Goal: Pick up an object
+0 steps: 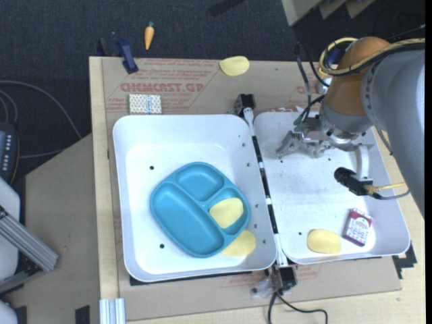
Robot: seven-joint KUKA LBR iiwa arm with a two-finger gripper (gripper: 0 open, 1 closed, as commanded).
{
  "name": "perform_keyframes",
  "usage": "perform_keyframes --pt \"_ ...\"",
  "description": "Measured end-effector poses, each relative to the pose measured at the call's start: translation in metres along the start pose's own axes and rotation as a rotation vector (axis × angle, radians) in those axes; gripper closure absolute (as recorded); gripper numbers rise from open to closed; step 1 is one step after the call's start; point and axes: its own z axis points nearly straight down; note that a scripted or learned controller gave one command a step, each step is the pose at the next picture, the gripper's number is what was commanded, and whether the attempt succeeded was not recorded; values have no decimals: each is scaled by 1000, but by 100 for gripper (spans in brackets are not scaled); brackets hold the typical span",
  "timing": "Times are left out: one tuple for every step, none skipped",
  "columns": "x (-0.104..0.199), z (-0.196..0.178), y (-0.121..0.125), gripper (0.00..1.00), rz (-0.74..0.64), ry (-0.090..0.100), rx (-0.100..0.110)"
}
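toy carrot [149, 36], blue clip [125, 56], cardboard sheet [175, 83]

A robotics lab. Two shallow white plastic bins [135, 181] sit on a cardboard-covered worktop [182, 86]. Loose black cables [40, 106] trail over dark carpet [54, 19].

Even, bright overhead light washes the two white bins [128, 181] nearly to glare, flattening their inner walls. Shadows are soft and short, tucked under the blue tray [182, 211]. The dark floor [54, 19] looks grainy; the arm [398, 93] at right looks slightly soft.
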Motion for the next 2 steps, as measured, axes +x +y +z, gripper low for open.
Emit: perform_keyframes --pt "16 0 31 0 -1 0 0" --pt "9 0 31 0 0 -1 0"
